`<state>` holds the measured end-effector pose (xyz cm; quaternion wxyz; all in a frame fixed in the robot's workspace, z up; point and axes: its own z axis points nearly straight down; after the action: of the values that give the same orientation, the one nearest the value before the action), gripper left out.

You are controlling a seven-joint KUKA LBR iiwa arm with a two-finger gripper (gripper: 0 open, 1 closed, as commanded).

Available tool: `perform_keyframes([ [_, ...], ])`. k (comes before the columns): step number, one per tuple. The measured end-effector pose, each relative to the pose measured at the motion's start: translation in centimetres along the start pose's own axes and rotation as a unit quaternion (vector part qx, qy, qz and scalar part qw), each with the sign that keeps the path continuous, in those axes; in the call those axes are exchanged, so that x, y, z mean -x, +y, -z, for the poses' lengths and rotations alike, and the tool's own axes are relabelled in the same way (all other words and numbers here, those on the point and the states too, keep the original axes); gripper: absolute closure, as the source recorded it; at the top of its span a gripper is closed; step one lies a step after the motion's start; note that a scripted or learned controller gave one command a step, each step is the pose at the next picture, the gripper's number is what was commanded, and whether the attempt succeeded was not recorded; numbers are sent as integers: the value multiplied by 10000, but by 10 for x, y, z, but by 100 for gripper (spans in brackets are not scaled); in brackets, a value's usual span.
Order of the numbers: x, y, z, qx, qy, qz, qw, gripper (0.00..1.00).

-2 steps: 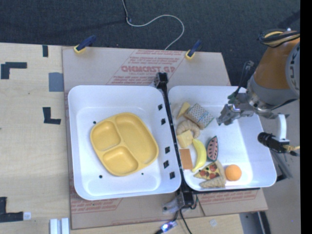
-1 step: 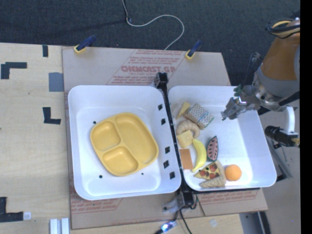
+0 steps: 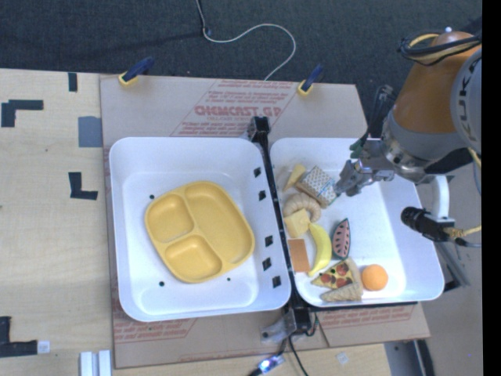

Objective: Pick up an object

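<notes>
**Kid:** Over the right bin [image 3: 391, 218] — that's where the gripper [image 3: 350, 180] hangs, yeah?

**Pal:** Yep, near the far end, w/ nothing in it. Can't tell if it's spread or pressed together; too dark.

**Kid:** What's closest to grab?

**Pal:** The checkered block [image 3: 317, 183], just beside it on the view's left, next to the bread piece [image 3: 301, 206]. Banana [image 3: 318, 247] & watermelon slice [image 3: 340, 238] lie nearer the camera, long ways running front-to-back. Orange [image 3: 375, 277] sits well apart, by the pizza slice [image 3: 338, 276].

**Kid:** So?

**Pal:** I'd guess a small slide left, then down.
</notes>
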<state>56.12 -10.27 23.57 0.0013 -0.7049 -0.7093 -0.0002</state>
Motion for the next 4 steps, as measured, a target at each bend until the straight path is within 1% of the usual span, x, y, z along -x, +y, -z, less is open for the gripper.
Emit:
perform_keyframes([
  [1,-53,-23,-1,-12,-5,-7,10000,100],
  [2,-82,-21,-3,-5,-5,-9,10000,100],
  [3,-73,-32,-6,-11,-15,-29,10000,100],
  [4,-79,-24,-2,-1,-13,-24,10000,100],
])
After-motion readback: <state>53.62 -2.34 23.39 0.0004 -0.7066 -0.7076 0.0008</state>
